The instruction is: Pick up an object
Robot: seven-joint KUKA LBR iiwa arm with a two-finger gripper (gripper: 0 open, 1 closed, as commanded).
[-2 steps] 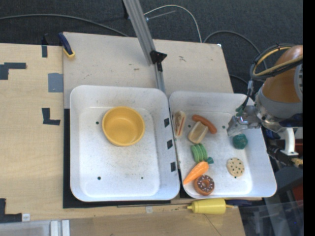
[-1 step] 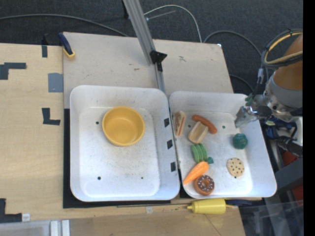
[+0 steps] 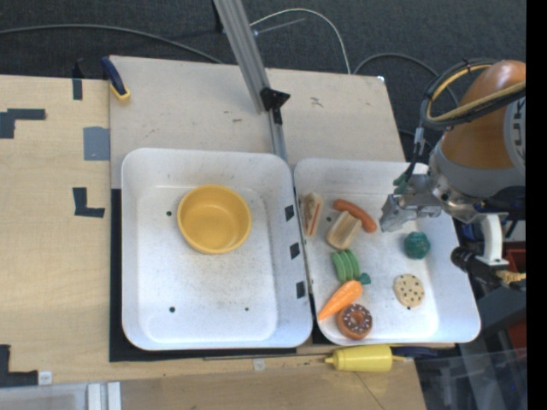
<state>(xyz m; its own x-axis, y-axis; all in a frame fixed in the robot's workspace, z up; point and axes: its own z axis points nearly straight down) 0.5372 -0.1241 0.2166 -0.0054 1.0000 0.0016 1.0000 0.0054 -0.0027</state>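
Note:
The right bin (image 3: 453, 314) holds several toy foods: a sandwich wedge (image 3: 310, 213), a red sausage (image 3: 355, 214), a bread piece (image 3: 343, 231), a green vegetable (image 3: 346, 266), a carrot (image 3: 340, 300), a chocolate donut (image 3: 355, 321), a cookie (image 3: 409, 290) and a teal ball (image 3: 416, 245). My gripper (image 3: 402, 213) hangs over the upper right part of this bin, just right of the sausage and just above the teal ball. Nothing shows as held by it.
A yellow bowl (image 3: 214, 219) sits in the left bin (image 3: 145, 314). A yellow mustard bottle (image 3: 363, 359) lies on the bench in front of the right bin. A grey metal pole (image 3: 248, 49) slants down to the gap between the bins.

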